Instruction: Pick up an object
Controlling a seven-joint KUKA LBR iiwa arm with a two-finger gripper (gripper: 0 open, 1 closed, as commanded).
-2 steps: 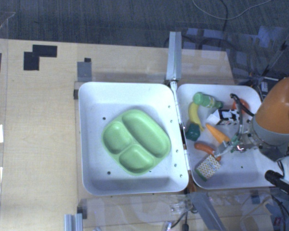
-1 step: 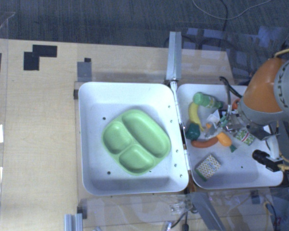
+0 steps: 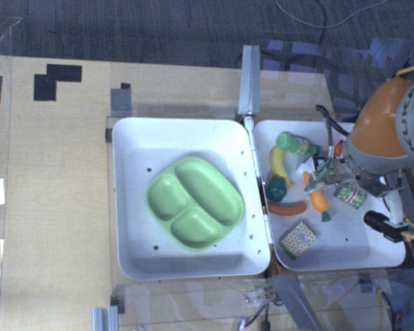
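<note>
Your pincer hangs low in the right white bin; you cannot tell from this slanted view how it is set. Going left to right: the left white bin holds a light-green three-compartment plastic plate. In the right bin lie a yellow banana, a green bottle, a red sausage, a speckled square sponge, a small orange carrot just below the pincer, and a green-and-white packet.

Grey arm with orange band, bent low from the right, wrist pointing left.
</note>
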